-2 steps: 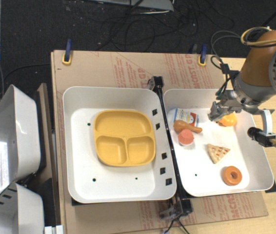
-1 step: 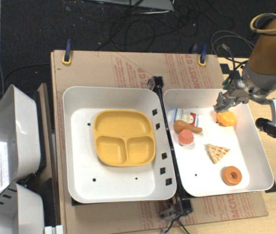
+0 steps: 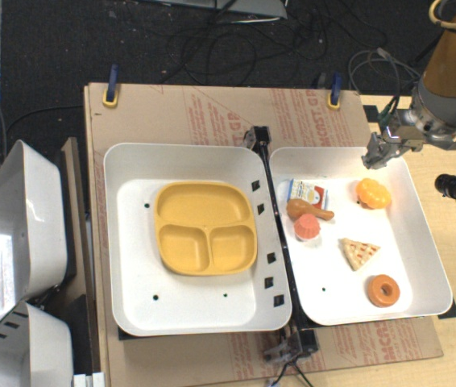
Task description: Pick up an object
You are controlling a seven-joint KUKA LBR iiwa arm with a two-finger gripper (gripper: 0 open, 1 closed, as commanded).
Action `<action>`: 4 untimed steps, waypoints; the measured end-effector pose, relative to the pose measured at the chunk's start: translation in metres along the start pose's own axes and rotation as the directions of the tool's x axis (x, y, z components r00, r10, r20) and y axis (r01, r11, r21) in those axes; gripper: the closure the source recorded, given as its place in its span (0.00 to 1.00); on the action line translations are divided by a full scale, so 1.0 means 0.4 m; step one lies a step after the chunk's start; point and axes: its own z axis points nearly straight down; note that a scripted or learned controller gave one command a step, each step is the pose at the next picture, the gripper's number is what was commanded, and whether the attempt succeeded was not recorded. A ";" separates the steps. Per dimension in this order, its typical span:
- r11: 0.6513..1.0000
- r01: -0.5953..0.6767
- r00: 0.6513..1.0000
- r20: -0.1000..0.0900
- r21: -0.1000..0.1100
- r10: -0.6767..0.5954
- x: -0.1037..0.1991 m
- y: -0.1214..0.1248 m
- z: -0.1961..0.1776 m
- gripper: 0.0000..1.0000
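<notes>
A yellow three-compartment plastic tray [image 3: 206, 226] is lying in the left white bin [image 3: 123, 216]. Toy foods are sitting in the right white bin [image 3: 421, 240]; the orange round toy fruit [image 3: 372, 193] is lying nearest the gripper [image 3: 379, 153], which is hovering above the bin's far rim. Whether it is clenched cannot be told. Advised: centre over the fruit, then descend vertically.

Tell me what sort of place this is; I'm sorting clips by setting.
Probably a robotics lab bench: a robot arm reaches over two white bins, toy food such as a donut lies in one, and loose cables run behind.
</notes>
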 end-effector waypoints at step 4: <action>1.000 0.004 1.000 -0.003 0.008 -0.004 0.424 0.031 0.000 1.00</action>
